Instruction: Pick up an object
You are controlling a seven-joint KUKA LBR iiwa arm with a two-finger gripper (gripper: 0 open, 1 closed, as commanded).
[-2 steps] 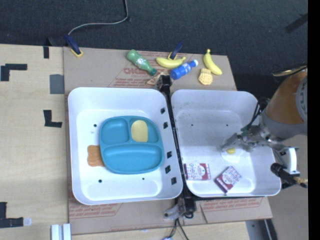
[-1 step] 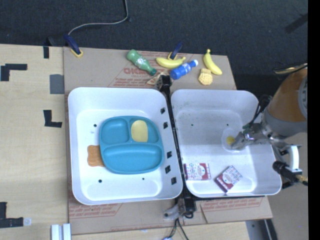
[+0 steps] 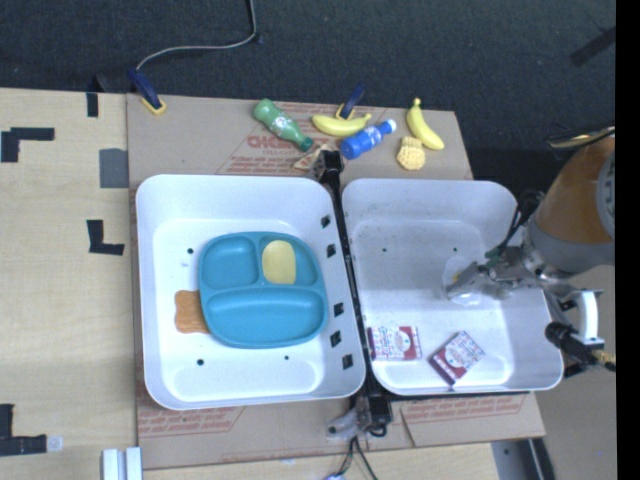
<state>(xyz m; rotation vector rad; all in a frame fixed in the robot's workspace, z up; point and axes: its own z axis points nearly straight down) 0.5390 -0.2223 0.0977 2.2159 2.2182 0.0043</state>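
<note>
The pale wooden bench [image 3: 60, 298] carries a brown cardboard sheet [image 3: 200, 148], and on that sheet two shallow white plastic bins sit side by side, their inner walls touching. The left bin [image 3: 160, 368] holds a blue divided plastic plate [image 3: 262, 303]; a yellow oval piece [image 3: 279, 262] lies in the plate's upper right compartment, and an orange flat piece [image 3: 187, 312] pokes out from under the plate's left edge. The grey arm with the orange band [image 3: 585, 208] reaches over the right bin [image 3: 430, 203] from the right. Its gripper [image 3: 468, 283] sits low over the middle of that bin's floor, pointing left; I cannot tell how it is set, and nothing is seen in its grasp. Near the bin's front wall lie two small flat packets, well apart from the gripper: a white and red packet [image 3: 393, 343] to the left and a dark red and white packet [image 3: 457, 355] tilted just beside it to the right. Behind the bins, on the cardboard, rest a green toy bottle [image 3: 281, 123], a yellow toy banana [image 3: 341, 123], a blue toy bottle [image 3: 366, 138], a second yellow banana [image 3: 424, 126] and a small yellow corn-like piece [image 3: 410, 153].
</note>
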